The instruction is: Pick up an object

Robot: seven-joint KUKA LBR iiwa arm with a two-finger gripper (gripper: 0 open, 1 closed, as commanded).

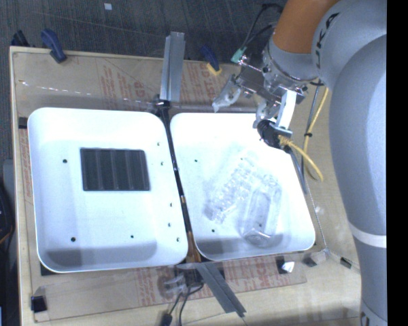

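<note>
The gripper (226, 100) hangs at the far edge of the right bin (204, 138), reaching in from the view's right under the orange-banded wrist. From this angle I cannot tell whether it is spread or pressed together. The things to pick all lie nearer the camera than the gripper. A clear pack (232, 185), bumpy and see-through, lies on the right bin's floor almost straight toward the camera from the gripper and well apart from it. A clear cup (262, 214) lies on its side against the pack's right flank; it is farther from the gripper than the pack, toward the camera and a little to the view's right, close to the bin's near wall. Both are hard to make out against the white floor, so I cannot tell where one ends and the other begins. The bare floor of the bin lies between the gripper and the pack. A dark slab (115, 170) with ridges along its top lies flat in the middle of the left bin (54, 134), well off to the gripper's left in the view and nearer the camera, beyond the wall where the two bins meet.
</note>
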